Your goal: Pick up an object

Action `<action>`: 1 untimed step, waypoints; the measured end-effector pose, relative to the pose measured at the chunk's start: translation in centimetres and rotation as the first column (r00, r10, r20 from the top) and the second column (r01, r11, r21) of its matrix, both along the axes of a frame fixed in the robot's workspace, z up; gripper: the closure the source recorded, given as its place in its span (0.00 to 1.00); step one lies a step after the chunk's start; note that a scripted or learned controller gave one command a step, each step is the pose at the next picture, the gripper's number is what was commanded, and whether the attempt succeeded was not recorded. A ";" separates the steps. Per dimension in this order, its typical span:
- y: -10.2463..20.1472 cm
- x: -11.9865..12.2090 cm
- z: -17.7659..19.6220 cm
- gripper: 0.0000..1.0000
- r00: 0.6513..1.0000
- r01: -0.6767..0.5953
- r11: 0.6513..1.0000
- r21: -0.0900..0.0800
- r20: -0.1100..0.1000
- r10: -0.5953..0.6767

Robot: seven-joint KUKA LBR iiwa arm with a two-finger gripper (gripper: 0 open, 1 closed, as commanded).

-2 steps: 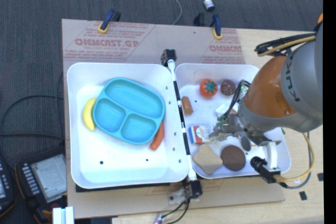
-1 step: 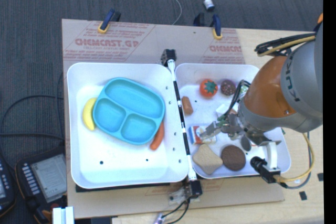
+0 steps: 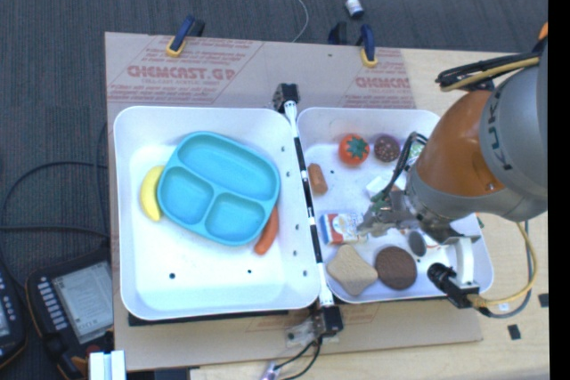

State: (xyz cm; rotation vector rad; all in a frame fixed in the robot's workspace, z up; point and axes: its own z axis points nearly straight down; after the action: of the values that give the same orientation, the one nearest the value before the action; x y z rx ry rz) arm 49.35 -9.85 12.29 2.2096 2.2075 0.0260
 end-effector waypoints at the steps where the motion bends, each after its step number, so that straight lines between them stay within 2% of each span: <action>1: 0.0 0.0 0.0 0.00 1.000 0.000 1.000 0.000 0.000 0.000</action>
State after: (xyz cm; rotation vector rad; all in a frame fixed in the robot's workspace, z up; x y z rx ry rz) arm 49.34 -9.84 12.28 2.2097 2.2073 0.0261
